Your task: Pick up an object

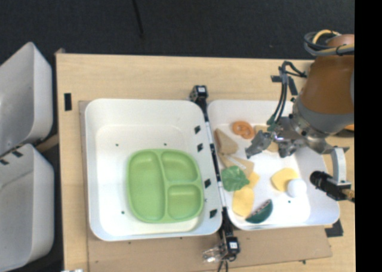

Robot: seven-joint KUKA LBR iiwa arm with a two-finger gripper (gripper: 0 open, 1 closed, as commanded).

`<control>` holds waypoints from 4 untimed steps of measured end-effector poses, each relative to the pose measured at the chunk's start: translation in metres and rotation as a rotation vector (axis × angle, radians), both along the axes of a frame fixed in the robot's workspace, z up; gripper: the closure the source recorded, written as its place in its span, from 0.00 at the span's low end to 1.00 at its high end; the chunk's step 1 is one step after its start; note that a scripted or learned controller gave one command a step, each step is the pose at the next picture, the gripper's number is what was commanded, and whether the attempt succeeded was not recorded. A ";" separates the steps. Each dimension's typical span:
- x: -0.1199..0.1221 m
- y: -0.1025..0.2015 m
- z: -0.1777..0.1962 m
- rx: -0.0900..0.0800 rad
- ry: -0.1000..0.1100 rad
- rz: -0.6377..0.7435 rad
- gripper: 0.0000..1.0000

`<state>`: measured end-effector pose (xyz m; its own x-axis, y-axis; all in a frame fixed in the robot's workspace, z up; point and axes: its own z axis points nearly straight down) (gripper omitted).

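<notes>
Toys (249, 182) unpicked, just below tool (261, 144).
Nothing lifted yet; tool's grip impossible to tell; descent, grasp and lift all left.

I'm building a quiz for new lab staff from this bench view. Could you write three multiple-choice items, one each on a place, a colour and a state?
1. Where does the green divided plate lie?
A. left bin
B. right bin
C. on the bench

2. What colour is the ring-shaped piece?
A. blue
B. orange
C. white

3. How does the pincer stand?
A. over the left bin
B. over the right bin, among the toy foods
C. off the bench

Answers: 1 A, the plate rests on the left bin's floor; 2 B, it looks orange; 3 B, it hangs beside the ring.
</notes>
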<state>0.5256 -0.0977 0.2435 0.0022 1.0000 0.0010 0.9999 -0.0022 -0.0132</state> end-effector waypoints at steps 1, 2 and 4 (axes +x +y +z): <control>0.002 0.000 0.005 -0.001 -0.011 0.004 0.00; -0.003 -0.001 -0.039 -0.001 -0.009 0.001 0.00; -0.005 -0.002 -0.145 -0.001 -0.011 0.000 0.00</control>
